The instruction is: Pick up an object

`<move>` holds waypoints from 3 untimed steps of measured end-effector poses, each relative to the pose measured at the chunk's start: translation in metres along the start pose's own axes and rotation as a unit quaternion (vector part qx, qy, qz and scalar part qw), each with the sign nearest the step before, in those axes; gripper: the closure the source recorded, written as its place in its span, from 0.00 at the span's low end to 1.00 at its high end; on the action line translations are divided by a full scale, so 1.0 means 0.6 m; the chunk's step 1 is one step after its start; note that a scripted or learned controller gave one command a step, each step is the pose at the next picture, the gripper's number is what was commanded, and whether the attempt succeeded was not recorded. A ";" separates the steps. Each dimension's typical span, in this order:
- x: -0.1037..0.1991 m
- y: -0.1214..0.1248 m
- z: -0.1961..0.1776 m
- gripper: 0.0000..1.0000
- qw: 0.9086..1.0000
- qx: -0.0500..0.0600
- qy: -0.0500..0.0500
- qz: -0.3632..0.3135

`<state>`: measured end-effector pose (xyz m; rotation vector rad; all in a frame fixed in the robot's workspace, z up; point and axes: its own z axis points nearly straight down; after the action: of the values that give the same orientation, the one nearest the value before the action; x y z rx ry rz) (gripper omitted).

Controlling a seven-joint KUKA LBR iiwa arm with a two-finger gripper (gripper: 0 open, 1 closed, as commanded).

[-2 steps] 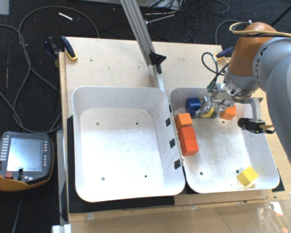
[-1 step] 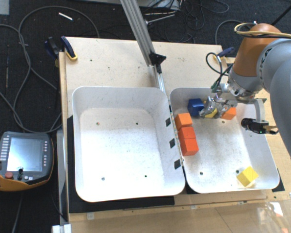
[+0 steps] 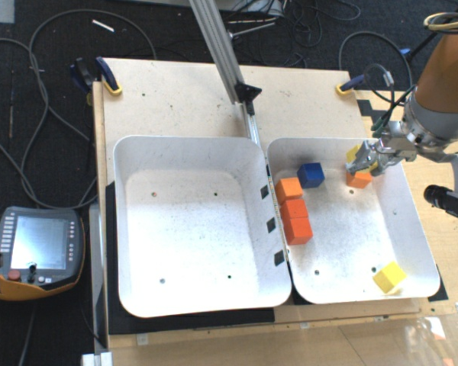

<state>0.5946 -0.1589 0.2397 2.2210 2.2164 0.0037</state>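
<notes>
Pincer (image 3: 364, 166) of mine hangs over the right bin's (image 3: 412, 227) far right corner, pinching a small orange block (image 3: 359, 178); blue cube (image 3: 311, 174) and orange blocks (image 3: 293, 210) lie left, yellow cube (image 3: 388, 277) near corner.

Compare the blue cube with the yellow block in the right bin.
The blue cube lies near the bin's far end, while the yellow block sits in the near right corner. The blue cube lies close beside the long orange block; the yellow block lies alone. Colour differs: dark blue against bright yellow. Both are small blocks resting on the right bin floor.
</notes>
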 end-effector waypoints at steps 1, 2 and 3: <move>0.159 0.029 0.079 1.00 1.000 0.005 0.002 -0.006; 0.169 -0.023 0.074 1.00 1.000 0.004 0.001 -0.001; 0.313 0.005 0.056 1.00 1.000 0.001 0.002 -0.006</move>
<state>0.5979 0.0289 0.2057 2.2105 2.2340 0.0055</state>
